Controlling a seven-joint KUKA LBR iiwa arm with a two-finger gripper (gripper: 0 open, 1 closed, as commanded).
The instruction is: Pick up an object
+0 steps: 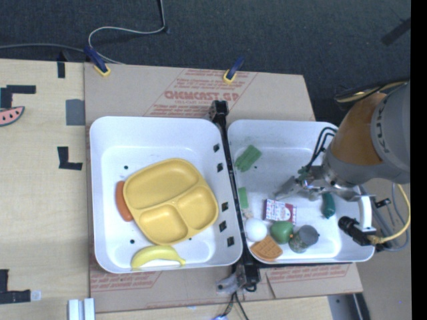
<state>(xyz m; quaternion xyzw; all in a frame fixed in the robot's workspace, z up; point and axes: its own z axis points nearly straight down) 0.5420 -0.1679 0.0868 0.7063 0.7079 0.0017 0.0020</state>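
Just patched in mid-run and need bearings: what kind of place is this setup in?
Probably a lab bench for robot grasping trials: two white bins clamped onto cardboard, toy food like a banana and a yellow tray, cables about.

The worktop [40,199] is carrying a printed cardboard sheet [200,92], held at its far edge by two yellow-and-blue clamps [99,64]. Two white bins are sitting side by side on the sheet: left bin [107,132], right bin [280,127]. Black tape marks [67,157] are lying on the bare wood at left.

Grey arm [393,139], orange band
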